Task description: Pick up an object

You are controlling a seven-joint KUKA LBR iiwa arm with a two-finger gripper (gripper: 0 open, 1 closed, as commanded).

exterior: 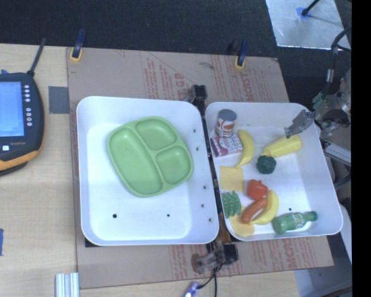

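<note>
Camera view: corn (282, 146) beside end effector (297, 126)

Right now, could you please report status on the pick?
Gripper at right bin's far edge, above corn. Nothing held. Broccoli close beside corn.

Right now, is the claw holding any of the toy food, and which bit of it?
Nothing is held. The claw hangs over the right bin, just above the yellow corn, with no toy between its fingers.
</note>
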